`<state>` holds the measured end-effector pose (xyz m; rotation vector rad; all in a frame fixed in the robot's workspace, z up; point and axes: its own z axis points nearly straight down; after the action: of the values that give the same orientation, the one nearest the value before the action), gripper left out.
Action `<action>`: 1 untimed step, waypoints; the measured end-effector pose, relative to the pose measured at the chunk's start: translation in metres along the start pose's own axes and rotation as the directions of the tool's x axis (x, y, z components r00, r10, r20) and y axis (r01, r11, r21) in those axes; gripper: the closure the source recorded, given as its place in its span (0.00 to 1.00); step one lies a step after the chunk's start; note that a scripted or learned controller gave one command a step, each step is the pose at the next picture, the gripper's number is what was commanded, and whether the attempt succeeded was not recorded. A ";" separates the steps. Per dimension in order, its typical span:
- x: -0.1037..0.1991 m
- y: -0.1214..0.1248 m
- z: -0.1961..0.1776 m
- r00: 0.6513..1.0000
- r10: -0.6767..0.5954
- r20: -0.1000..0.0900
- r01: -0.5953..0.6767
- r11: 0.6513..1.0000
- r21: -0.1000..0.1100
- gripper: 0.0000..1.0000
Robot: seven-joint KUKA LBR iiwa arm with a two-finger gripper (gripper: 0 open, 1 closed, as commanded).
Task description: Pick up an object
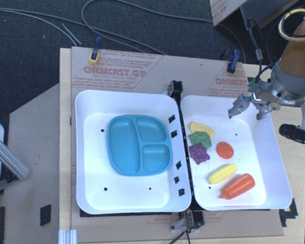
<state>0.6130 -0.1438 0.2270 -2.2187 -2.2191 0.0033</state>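
The gripper (pixel 249 107) hangs at the upper right of the frame, fingers spread wide and holding nothing, above the right bin (pixel 272 166) of toy food.

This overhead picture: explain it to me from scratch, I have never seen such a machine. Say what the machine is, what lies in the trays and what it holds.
One camera looks down at a slant on a bench. The grey and orange robot arm reaches in from the right; its gripper hangs open over the far edge of the right bin, holding nothing. That bin has toy food: a yellow piece, a green piece, a purple piece, an orange round piece, a corn cob and a carrot. The left bin has a blue divided plate.
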 end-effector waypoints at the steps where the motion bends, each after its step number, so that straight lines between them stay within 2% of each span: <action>1: 0.001 -0.003 0.062 1.000 0.000 -0.001 0.000 1.000 0.002 0.00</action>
<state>0.6103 -0.1425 0.1645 -2.2176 -2.2174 0.0040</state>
